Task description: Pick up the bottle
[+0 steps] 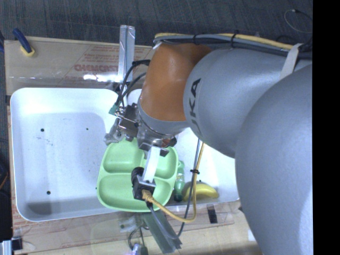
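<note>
Two shallow white plastic bins (24, 142) sit on a brown bench, with dark carpet beyond. A glossy green divided plate (114, 187) lies where the bins meet, near their front edge. What looks like the bottle (180, 178), small, pale green and translucent, is just right of the plate, beside a yellow banana (207, 191). The gripper (120, 127) hangs over the plate's far left rim, apart from the bottle. Whether it is parted or closed cannot be told.

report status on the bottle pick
Gripper at green plate upper-left rim, away from bottle. Bottle beside green plate's right edge, next to banana, partly hidden. Both crowd it.
</note>
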You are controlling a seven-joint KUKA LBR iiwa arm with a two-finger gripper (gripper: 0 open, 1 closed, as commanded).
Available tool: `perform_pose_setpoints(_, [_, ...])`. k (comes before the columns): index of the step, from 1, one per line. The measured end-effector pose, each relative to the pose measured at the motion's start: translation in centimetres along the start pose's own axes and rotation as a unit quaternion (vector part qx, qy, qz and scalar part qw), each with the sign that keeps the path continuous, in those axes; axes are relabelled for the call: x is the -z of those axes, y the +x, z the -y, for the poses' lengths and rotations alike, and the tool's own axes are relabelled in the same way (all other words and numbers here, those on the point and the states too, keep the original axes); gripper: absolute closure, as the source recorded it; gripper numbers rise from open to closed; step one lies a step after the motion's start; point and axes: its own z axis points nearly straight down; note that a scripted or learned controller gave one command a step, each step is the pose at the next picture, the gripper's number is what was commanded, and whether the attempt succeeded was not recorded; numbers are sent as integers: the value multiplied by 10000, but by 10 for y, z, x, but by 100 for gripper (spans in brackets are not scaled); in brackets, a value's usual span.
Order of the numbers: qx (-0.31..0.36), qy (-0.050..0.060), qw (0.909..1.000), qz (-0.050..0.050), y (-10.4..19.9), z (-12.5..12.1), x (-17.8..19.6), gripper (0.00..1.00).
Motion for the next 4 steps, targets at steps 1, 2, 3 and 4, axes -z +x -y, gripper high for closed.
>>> perform_pose_setpoints(1, [-766,17,9971,28,23,12,4,100])
perform_pose_setpoints(2, [-2092,-9,9779,3,51,20,-1,100])
perform_pose_setpoints(3, [-2080,-1,9781,-4,53,21,-1,0])
perform_pose_setpoints(4, [-3442,-9,9389,8,48,21,32,0])
